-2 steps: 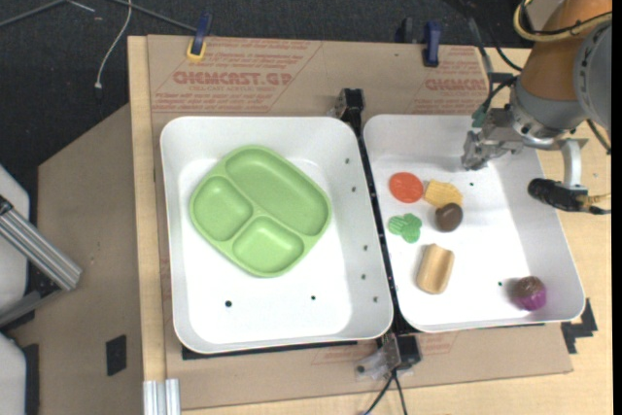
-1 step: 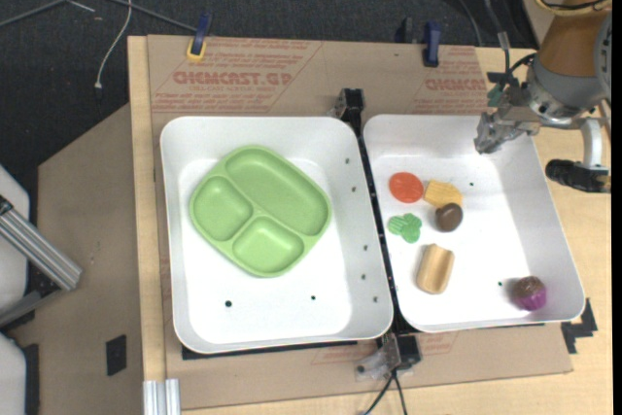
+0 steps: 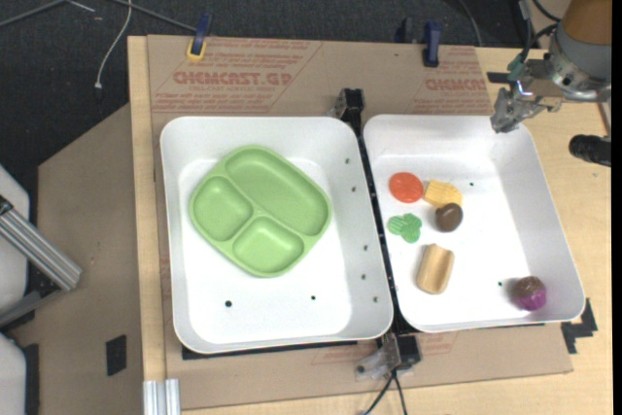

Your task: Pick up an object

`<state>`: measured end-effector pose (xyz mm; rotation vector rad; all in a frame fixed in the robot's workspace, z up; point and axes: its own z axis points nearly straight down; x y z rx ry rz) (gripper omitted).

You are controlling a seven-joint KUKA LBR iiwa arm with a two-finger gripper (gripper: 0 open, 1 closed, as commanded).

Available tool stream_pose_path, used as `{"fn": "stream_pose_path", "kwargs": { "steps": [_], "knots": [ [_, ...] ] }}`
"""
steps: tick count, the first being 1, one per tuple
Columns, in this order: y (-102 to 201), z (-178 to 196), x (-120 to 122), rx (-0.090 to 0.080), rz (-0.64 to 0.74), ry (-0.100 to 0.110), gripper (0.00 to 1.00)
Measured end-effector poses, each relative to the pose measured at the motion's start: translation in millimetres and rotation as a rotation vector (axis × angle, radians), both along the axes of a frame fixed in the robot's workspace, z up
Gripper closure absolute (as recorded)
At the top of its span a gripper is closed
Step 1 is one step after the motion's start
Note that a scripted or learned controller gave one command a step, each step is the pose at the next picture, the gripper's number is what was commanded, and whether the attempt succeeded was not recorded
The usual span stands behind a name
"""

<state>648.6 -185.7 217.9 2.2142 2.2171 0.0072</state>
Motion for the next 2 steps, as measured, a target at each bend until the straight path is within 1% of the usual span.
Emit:
{"fn": "stream_pose_path", "kwargs": {
  "steps": [1, 2],
  "knots": [
    [0, 55, 1, 0.0, 0.0, 0.002, 1.0],
    [46, 42, -13, 0.004, 0.002, 0.012, 1.0]
  ]
}}
